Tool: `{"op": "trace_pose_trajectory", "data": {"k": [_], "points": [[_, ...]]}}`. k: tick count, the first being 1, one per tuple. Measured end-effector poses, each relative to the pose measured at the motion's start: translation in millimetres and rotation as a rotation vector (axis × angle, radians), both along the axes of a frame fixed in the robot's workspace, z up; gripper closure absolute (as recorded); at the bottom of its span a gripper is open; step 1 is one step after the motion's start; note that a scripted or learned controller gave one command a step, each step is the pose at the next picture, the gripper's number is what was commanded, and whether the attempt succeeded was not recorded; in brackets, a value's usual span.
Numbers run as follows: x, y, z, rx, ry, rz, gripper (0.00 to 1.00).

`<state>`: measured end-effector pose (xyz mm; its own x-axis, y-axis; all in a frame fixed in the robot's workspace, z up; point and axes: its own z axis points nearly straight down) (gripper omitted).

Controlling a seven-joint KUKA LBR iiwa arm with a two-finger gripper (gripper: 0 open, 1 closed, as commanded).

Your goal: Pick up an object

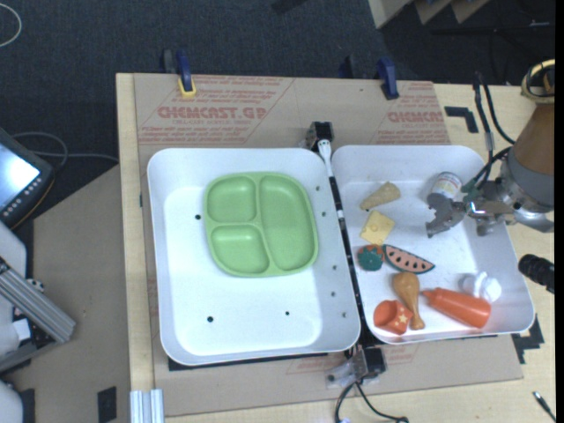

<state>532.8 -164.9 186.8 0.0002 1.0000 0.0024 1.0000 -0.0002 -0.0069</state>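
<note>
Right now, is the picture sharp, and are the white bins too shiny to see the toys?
Camera view: mostly sharp; the green divided plate and watermelon slice are crisp. Camera view: the right bin is bright white but not glaring, with soft shadows under the toys. Camera view: the pincer looks slightly blurred.

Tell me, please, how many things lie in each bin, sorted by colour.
Green: 1, the divided plate in the left bin.
Yellow or tan: 3
Orange or red: 3
Silver or white: 2
Multicoloured: 2, melon slice and a green-red piece
Total: 11
</note>
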Motion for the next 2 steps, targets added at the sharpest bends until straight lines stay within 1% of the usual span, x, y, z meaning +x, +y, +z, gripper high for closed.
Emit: {"op": "trace_pose_trajectory", "data": {"k": [1,2], "points": [[-0.6,7.0,-44.8,0.0,-0.001,0.001,0.0],[-1.5,8.1,-98.2,0.0,-0.001,0.0,0.0]]}}
